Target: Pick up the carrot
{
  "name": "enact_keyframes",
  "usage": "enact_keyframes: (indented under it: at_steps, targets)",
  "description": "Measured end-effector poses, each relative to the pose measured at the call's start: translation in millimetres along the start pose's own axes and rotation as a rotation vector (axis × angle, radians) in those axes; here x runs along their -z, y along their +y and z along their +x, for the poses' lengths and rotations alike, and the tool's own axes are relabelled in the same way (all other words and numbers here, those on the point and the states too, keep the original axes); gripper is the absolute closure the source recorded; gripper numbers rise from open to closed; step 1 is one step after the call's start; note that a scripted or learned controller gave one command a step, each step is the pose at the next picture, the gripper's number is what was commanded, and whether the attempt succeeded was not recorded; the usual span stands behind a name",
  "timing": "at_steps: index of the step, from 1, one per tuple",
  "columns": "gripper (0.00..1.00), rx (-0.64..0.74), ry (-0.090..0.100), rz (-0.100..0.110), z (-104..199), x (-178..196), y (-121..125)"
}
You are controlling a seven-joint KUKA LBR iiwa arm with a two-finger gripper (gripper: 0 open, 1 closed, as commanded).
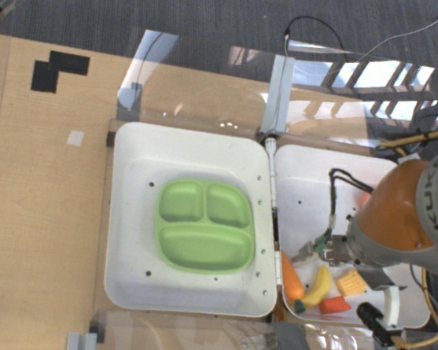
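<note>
- The carrot (292, 278) lay in the right bin (305, 181), against its left wall, just beside a banana (318, 287).
- My hand (328, 251) hovered near them; its grip I could not tell.
- A green divided plate (205, 226) sat in the left bin (133, 199).

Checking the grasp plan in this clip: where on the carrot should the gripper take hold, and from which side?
Probably mid-body on the carrot, coming straight down. It lies flat against the left wall of the right bin, its length running away from the camera, with the banana close on its right. Fingers closing across its narrow width would need to fit between wall and banana, so the upper, thicker half looks safer.
</note>
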State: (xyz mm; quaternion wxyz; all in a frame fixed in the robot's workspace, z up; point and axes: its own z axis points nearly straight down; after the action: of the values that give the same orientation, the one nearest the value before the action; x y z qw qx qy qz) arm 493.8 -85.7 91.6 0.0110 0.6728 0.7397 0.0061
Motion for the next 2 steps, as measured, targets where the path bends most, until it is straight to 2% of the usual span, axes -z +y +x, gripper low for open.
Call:
enact_keyframes:
  at_steps: [1, 2]
  targets:
    - [0.0, 0.598, 0.005, 0.005, -5.5, 2.0, -2.0]
    - [0.0, 0.917, 0.003, -0.004, -3.8, 1.1, 1.2]
